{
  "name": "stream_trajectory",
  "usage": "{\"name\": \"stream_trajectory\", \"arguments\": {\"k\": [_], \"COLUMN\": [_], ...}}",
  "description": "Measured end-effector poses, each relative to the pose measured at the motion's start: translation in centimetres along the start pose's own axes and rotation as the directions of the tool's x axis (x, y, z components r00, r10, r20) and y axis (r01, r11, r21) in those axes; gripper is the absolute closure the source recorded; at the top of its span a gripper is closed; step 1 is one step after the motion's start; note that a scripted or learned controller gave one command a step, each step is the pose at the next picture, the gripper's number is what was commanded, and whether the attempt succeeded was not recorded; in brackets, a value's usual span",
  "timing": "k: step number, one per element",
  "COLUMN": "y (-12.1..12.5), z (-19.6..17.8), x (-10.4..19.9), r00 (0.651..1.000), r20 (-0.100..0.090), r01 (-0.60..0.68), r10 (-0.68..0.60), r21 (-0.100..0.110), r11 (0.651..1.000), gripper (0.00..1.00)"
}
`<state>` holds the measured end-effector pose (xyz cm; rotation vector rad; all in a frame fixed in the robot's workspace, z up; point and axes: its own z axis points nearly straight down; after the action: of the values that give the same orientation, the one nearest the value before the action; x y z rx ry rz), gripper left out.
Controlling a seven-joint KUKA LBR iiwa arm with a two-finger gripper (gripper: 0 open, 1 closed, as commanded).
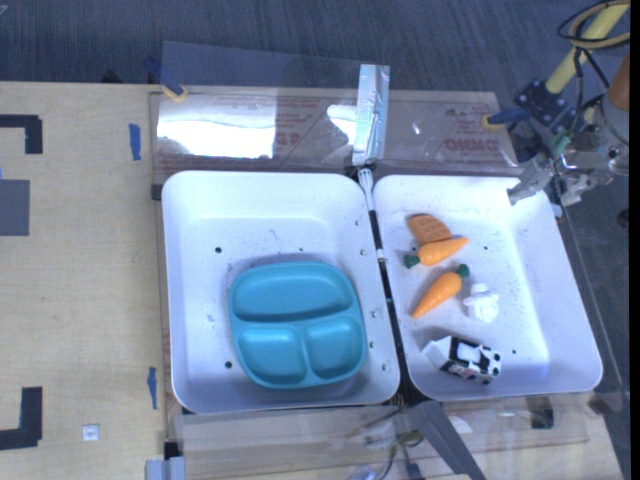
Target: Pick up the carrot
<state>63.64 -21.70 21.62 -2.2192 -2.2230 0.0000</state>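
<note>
Carrots, two of them, lie mid-way in the right bin [570,298]: one carrot [438,294] aslant, another [437,252] nearer the far edge beside a brown piece [428,228]. Gripper [548,180] hovers over the far right corner, state unclear

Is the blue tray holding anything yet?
Empty: all three compartments of the blue tray in the left bin show bare blue.

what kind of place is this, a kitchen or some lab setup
Most likely a robot lab bench, not a kitchen: two shallow white bins, the left bin and the right bin, sit taped to a wooden bench, holding toy carrots and a blue divided plate, with a cabled gripper reaching in.
</note>
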Motion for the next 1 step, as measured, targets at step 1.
{"name": "stream_trajectory", "arguments": {"k": [1], "y": [-1.52], "z": [8.72], "x": [8.22], "r00": [0.993], "r20": [-0.004], "r01": [0.122], "r10": [-0.122], "r21": [0.006], "r11": [0.993], "gripper": [0.00]}}
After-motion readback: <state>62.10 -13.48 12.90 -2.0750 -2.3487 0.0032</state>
